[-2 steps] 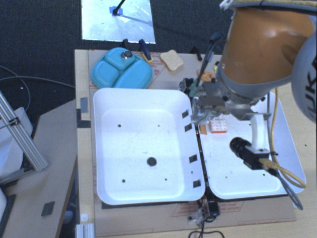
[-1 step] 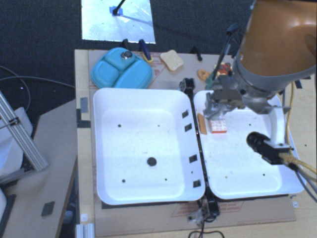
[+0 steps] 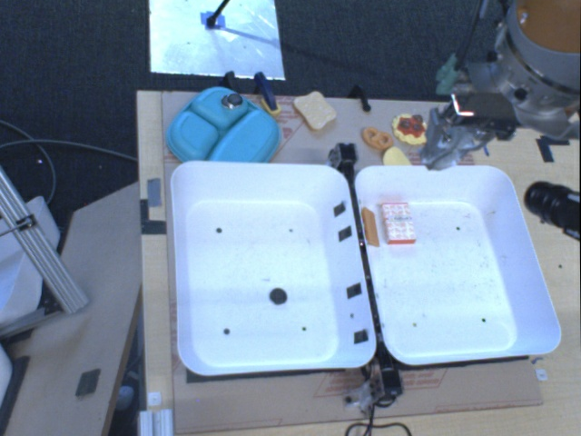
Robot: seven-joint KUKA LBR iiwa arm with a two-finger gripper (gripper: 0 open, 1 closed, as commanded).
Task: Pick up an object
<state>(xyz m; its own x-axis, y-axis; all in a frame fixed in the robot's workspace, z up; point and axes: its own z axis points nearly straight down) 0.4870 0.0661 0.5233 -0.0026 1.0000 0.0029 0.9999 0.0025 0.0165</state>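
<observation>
Near the upper left corner of the right bin (image 3: 508, 271), close to the divider: one small pink-and-white box (image 3: 398, 222), lying flat, with a slim orange stick (image 3: 369, 226) just beside it on the divider side. These are the two loose items in that bin, so the likeliest candidates for the pick.

Left bin (image 3: 227, 198): one small dark round item (image 3: 278, 295) near the middle (too small to identify).

Tool (image 3: 442, 143): hanging over the far rim of the right bin, above the tabletop strip behind it, well apart from the box; whether it is apart or together cannot be told at this angle. Nothing seen held.

Tabletop (image 3: 154, 153) behind the bins: blue sectioned plate (image 3: 222, 127), toast-like slice (image 3: 315, 110), pretzel-shaped piece (image 3: 376, 137), small red-and-yellow round piece (image 3: 409, 128), pale yellow piece (image 3: 395, 157) touching the bin's far rim.

Handling note, by judgement: the step in hand looks like the approach. To do it well, bring the tool over the box's centre, align it across the box's narrower side, and descend straight, staying off the stick and the bin wall (both crowd the left side).
</observation>
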